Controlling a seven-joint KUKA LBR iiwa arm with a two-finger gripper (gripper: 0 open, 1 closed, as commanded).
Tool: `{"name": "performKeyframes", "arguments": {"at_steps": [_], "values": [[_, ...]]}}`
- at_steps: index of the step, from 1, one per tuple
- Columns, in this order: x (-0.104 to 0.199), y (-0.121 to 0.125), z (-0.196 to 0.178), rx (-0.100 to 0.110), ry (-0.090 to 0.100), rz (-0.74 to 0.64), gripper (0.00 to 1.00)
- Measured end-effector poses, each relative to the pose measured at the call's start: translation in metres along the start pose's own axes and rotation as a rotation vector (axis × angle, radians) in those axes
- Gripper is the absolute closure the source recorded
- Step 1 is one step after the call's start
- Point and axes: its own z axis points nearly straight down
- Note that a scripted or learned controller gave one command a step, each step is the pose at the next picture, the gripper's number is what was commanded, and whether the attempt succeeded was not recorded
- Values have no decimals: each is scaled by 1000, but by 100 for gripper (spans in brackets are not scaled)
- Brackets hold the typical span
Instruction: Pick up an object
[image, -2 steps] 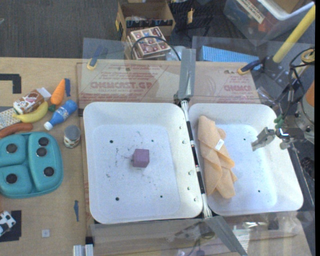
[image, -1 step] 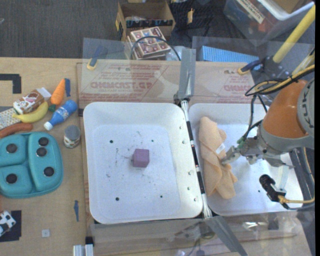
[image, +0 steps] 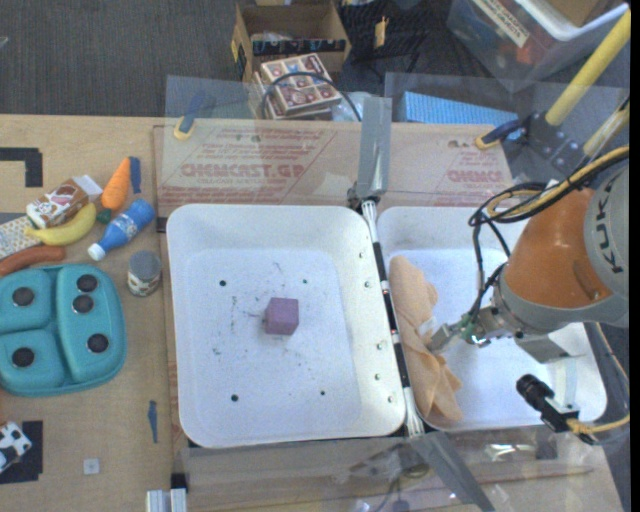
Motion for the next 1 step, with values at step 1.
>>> {"name": "performKeyframes", "arguments": {"at_steps": [1], "values": [[8,-18,-1,-4,-1,-145,0]]}}
